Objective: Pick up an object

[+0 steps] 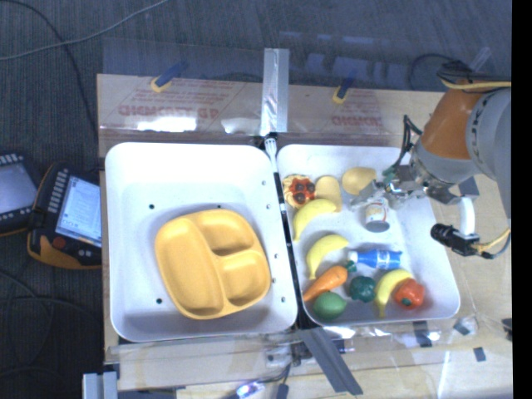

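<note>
The thing closest to the action is a small silvery can (376, 214). It's short and round with a pale top, and it stands upright on the floor of the right bin (440, 260), in the upper middle part. Nothing else touches it. The gripper (389, 184) hangs just above and to the right of it at the end of the grey arm (486, 144). Honestly I can't tell if it's open or closed from this angle, and I don't see the can in its grasp.

Just beside the gripper on the left is a pale yellow potato-looking lump (359, 179). Below the can lies a blue and white bottle (378, 258) on its side, with a banana (326, 248) next to it, a carrot (326, 281), a green lime (330, 305) and a red pepper (407, 293) along the near wall. The left bin (133, 181) has a yellow divided tray (214, 260) in it.
</note>
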### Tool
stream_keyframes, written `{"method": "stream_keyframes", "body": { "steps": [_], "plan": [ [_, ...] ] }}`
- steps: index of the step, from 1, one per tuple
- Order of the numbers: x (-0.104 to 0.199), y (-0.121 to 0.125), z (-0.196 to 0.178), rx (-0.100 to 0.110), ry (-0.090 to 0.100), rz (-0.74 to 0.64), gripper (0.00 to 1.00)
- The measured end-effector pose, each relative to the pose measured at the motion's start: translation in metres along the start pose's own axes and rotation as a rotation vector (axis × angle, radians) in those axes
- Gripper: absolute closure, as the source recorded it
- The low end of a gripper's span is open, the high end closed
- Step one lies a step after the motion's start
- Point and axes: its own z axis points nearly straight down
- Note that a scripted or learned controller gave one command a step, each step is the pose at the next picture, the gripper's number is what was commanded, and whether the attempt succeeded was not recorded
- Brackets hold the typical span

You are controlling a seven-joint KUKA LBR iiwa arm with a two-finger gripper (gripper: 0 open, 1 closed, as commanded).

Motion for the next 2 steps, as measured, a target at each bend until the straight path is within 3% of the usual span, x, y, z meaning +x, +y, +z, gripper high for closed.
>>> {"method": "stream_keyframes", "body": {
  "steps": [1,2],
  "plan": [
    [-0.003,-0.001,-0.008,0.001,-0.004,0.003,1.00],
    [0.034,-0.055,-0.108,0.017,-0.005,0.061,1.00]
  ]
}}
